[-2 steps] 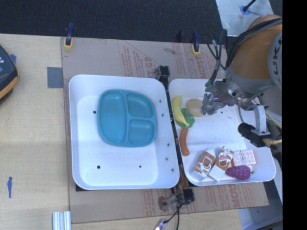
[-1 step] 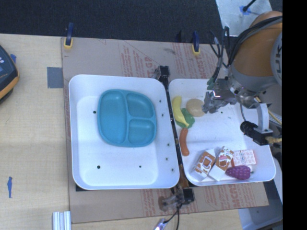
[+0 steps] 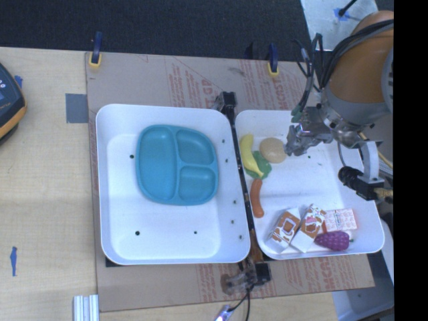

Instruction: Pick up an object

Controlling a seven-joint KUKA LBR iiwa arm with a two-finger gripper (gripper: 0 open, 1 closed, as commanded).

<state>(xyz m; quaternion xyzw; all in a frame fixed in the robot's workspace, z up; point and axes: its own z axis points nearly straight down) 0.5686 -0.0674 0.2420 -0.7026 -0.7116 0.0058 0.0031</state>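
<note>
Wooden surface (image 3: 47, 199) bears 2 shallow white plastic bins; gripper (image 3: 294, 146) hangs in the right bin (image 3: 294, 186) beside a round beige potato (image 3: 273, 150), jaws' spread unclear.

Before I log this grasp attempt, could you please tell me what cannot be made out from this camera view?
- Claw: dark and small beside the beige round item; whether it is open or shut, or touching that item, cannot be told.
- Green item: mostly covered by the yellow banana, so its shape is unclear.
- Small packets: print too small to read.
- Arm: cut off by the view's right side.
</note>
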